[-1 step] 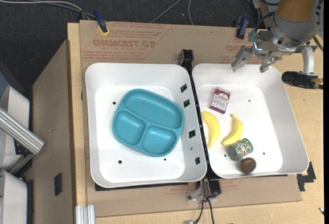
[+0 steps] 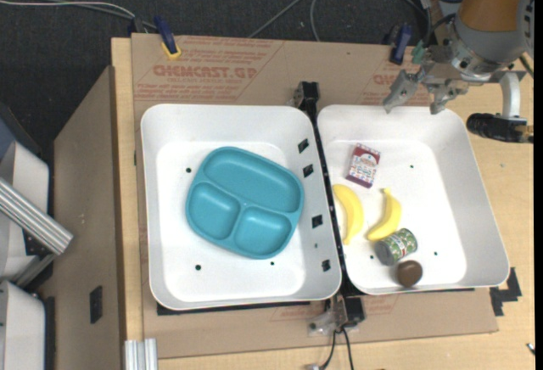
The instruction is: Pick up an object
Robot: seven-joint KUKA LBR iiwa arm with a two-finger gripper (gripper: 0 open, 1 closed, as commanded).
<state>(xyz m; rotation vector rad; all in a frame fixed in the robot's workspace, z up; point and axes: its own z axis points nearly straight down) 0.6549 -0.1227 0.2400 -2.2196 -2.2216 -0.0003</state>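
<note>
Camera view: "CHEMCAST" on cardboard (image 2: 212, 63)

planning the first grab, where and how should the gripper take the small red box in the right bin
Probably come straight down on the small red box and close across its short width, fingers on the two long sides. It lies flat, slightly tilted, apart from the bananas and the bin wall, so both long sides look free. The gripper is above the bin's far edge, fingers apart.
</note>
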